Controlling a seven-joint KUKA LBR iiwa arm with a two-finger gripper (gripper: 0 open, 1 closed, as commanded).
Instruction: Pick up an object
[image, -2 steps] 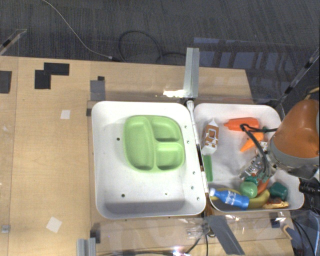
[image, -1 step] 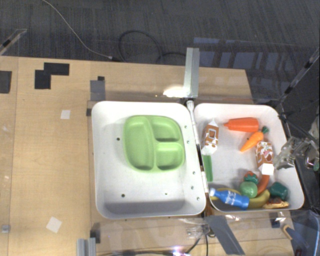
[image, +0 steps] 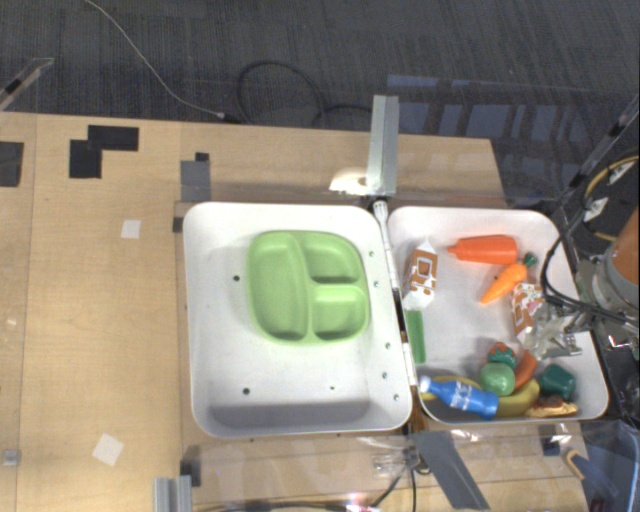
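Hovering end effector (image: 552, 335) near carton (image: 421, 276) (label unreadable).

Even, fairly bright overhead light falls on the bench (image: 90, 330). The left white bin (image: 215, 330) shows a soft grey shadow along its near wall, below the green divided plate (image: 305, 285). Pale glare streaks the wood behind the bins. Focus is slightly soft throughout.

You had two white bins: left bin (image: 215, 300), right bin (image: 450, 310) | one green divided tray (image: 305, 285) | one orange bottle (image: 484, 249) | one carrot (image: 503, 281) | one blue bottle (image: 460, 395) | one banana (image: 520, 402) | one green marker (image: 415, 335)
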